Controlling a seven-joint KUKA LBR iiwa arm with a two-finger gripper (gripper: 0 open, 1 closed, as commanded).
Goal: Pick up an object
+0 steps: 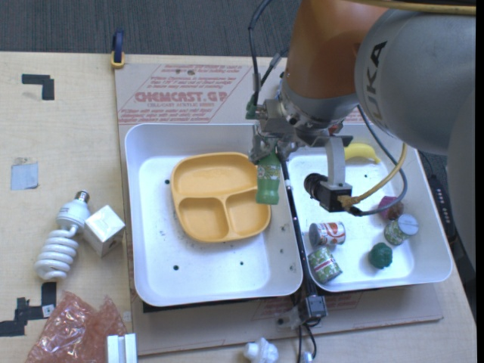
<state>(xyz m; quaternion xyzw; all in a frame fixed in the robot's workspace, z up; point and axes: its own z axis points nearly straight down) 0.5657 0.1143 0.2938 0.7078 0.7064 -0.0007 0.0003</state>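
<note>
We log the gripper (266, 156) closed on a green bottle (267, 184), lifted over the yellow divided plate's (215, 203) right edge in the left bin (144, 225); next, we judge, carry clear.

Small green packet (268, 181) hangs upright at gripper's fingers (266, 156), raised over right rim of yellow divided plate (218, 197); plate lies in left bin (151, 278).
</note>
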